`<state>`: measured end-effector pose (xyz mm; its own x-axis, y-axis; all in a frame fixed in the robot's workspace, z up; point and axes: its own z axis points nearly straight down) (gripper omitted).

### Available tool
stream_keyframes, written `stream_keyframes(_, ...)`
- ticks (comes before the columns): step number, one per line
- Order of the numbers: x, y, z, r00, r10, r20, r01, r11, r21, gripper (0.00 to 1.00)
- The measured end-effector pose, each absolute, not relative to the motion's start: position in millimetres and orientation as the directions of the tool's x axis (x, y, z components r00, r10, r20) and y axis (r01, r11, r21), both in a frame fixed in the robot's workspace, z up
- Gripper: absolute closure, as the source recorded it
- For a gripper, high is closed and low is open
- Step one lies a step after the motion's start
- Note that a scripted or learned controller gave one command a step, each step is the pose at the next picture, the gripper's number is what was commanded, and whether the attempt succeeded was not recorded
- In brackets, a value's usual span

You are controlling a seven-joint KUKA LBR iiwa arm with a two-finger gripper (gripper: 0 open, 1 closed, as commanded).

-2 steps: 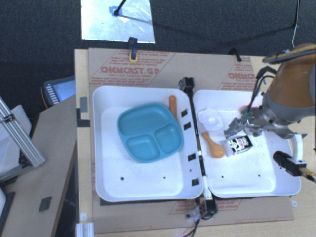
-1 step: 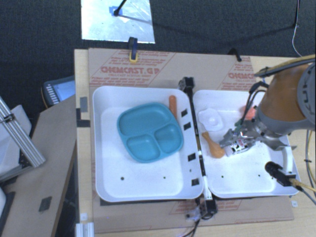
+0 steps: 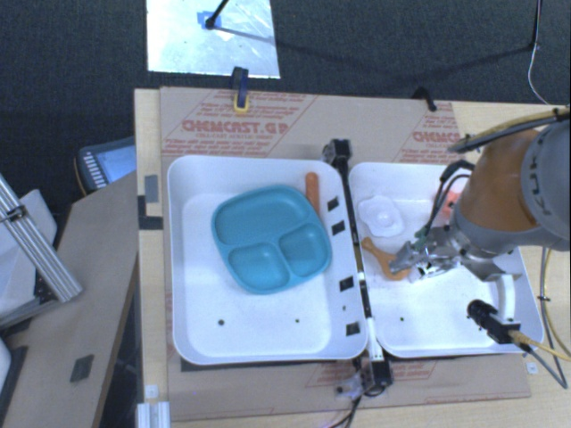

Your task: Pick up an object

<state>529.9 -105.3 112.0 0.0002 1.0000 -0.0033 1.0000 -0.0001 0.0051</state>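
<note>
Orange utensil (image 3: 385, 263) beside end effector (image 3: 417, 259)

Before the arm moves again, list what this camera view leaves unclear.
- Gripper: small and blurred, so what its metal parts touch cannot be told.
- Tan object beside it: one end is covered by the gripper; its kind is unclear.
- Clear plastic piece in the right bin: pale on white, outline hard to trace.
- Orange stick: its lower end is hidden by the blue tray.
</note>
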Motion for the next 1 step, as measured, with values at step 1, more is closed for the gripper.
stream_keyframes(1,535.5,-106.1,105.5,-0.001,1.000,-0.006,1.000,0.001,0.021,0.00)
